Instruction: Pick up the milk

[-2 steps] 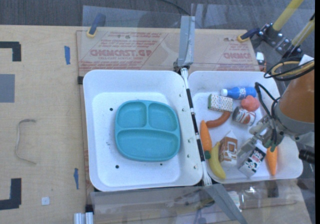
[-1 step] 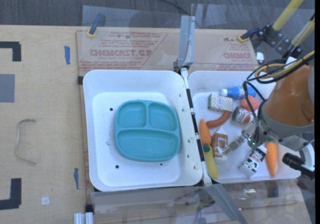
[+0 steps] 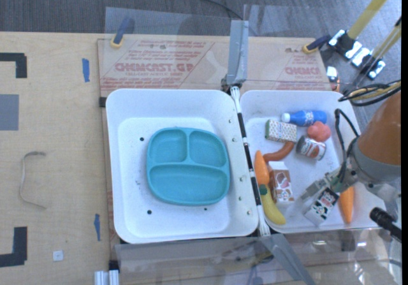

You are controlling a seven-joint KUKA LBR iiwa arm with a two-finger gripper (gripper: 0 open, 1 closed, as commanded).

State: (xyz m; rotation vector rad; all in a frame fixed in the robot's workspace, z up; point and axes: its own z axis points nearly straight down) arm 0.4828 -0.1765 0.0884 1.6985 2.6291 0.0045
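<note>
Reaching in from the right, gripper low over right bin, fingers spread apart. Touching milk near front wall, beside carrot. Nothing clamped between fingers.

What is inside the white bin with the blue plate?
Inside the left bin lies one blue plate with three sections and no food in them. Small dark dots mark the bin floor around it. The floor under the plate is covered, so anything beneath stays hidden.
</note>
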